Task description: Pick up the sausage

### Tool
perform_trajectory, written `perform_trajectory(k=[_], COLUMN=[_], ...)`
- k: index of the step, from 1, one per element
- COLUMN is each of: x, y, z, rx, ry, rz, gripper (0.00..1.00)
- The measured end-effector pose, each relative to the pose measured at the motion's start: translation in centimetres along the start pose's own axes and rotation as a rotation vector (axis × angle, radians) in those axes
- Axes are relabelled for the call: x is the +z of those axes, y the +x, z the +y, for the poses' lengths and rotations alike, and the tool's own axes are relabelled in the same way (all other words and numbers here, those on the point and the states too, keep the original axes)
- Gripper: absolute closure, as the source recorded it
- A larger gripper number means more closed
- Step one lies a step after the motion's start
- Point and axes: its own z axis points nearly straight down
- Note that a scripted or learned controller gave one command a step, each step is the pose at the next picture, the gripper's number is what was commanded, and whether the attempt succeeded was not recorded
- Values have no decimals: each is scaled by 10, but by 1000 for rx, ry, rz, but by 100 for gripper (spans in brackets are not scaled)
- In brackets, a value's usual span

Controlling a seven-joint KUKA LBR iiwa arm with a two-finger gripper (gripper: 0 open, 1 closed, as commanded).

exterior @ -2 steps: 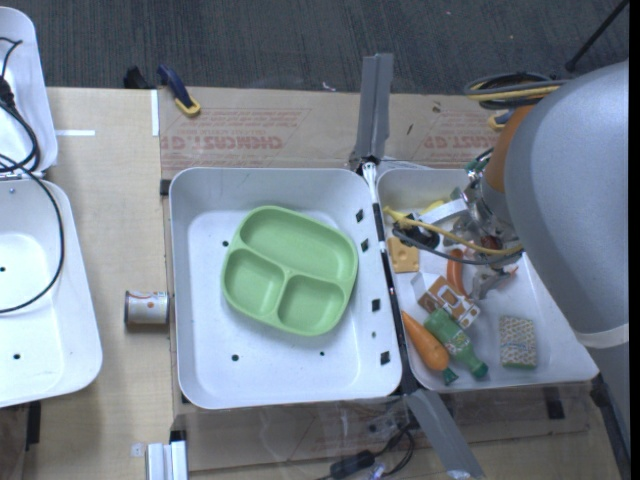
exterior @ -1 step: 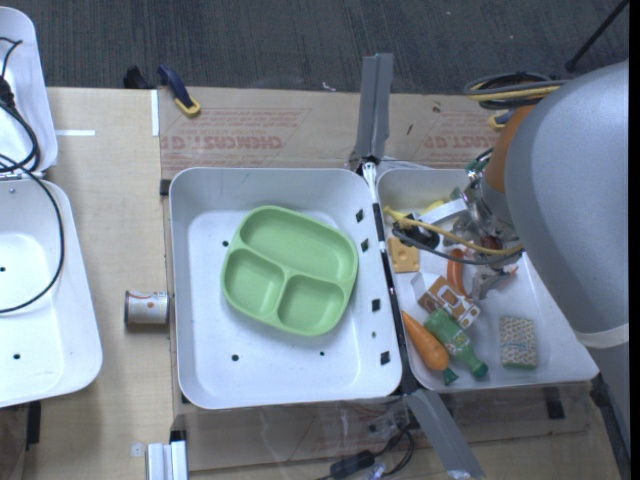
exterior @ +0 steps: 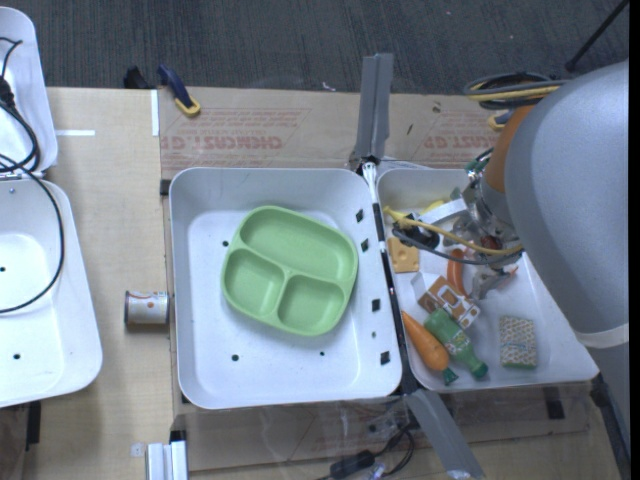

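The sausage (exterior: pixel 456 267), a short red-orange piece, lies in the middle of the right bin (exterior: pixel 563 370), partly covered by cables and the gripper. My gripper (exterior: pixel 486 268) hangs low over that bin, just right of the sausage and close to it. The bulky grey arm (exterior: pixel 580 208) comes in from the right and hides the bin's right part. I cannot make out whether anything is held.
Also in the right bin are a carrot (exterior: pixel 425 340), a green bottle (exterior: pixel 456 343), a brown snack box (exterior: pixel 448 300), a cheese slice (exterior: pixel 404 257) and a cracker (exterior: pixel 517 341). The left bin (exterior: pixel 200 368) holds a green divided plate (exterior: pixel 290 268). A small can (exterior: pixel 147 308) lies on the bench.
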Motion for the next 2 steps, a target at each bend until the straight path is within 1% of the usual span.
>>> perform_trajectory(k=[1,2], x=[-8,-163], y=[-1,-6], z=[0,-101], rx=[-4,-85], ry=[0,-1], rz=[-4,2], gripper=[100,100])
